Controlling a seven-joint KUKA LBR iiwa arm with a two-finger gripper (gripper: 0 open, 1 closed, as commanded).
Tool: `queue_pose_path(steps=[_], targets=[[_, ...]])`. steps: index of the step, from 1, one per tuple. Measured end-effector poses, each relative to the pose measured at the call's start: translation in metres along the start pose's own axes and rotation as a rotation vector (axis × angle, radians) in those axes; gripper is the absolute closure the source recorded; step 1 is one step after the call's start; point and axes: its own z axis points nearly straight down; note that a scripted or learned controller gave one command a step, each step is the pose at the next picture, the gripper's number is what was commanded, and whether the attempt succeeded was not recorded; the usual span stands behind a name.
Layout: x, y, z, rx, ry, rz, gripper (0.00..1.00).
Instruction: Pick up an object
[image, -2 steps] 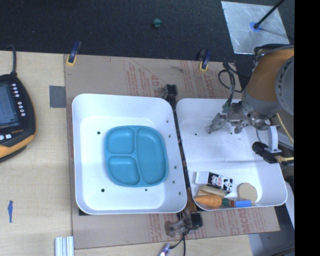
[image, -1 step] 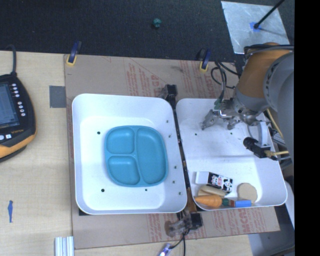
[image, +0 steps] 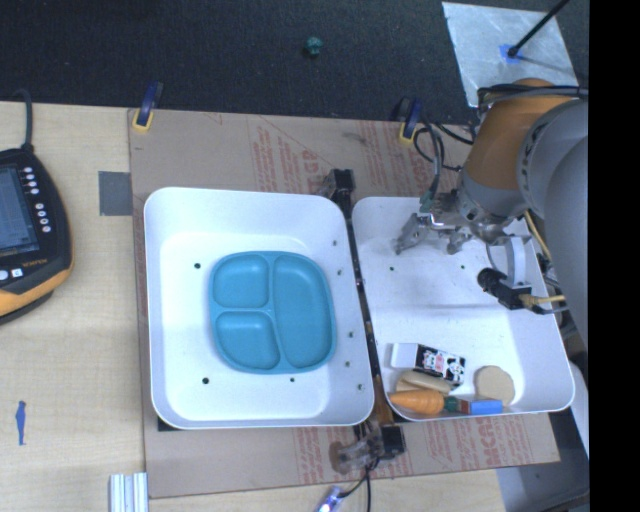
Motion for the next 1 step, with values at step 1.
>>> queue_pose_path(steps=[1], targets=[[0.0029,-0.0003,0.0001,0.002,0.001,0.0,0.0]])
